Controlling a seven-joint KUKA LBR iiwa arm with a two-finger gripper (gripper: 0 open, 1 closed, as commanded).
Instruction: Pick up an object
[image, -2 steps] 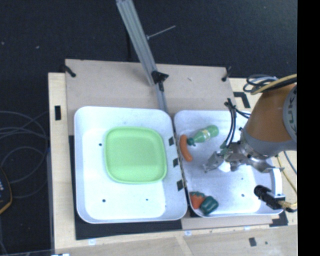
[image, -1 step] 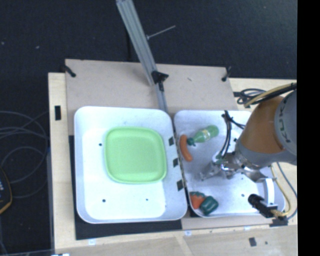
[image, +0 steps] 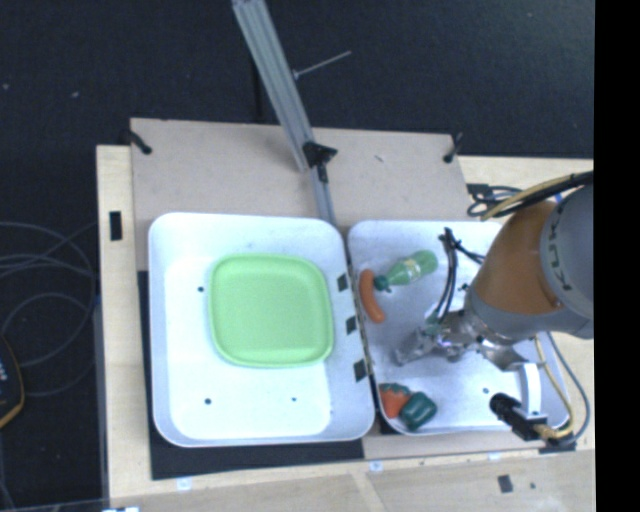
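A green bottle (image: 410, 269) with an orange cap lies on its side near the far wall of the right bin (image: 470, 415). An orange carrot-like piece (image: 371, 296) lies just beside the bottle, against that bin's left wall. In the bin's near left corner sit a small orange piece (image: 394, 399) and a dark green block (image: 418, 409), touching each other.

The gripper (image: 412, 350) hangs over the middle of the right bin, nearer than the bottle and farther than the green block, with nothing seen between its fingers; whether they are spread or closed cannot be told. The arm (image: 520, 275), with its orange band, comes in over the bin's right side.

The left bin (image: 170, 300), beside the right bin, holds a light green square plate (image: 270, 310) lying flat.
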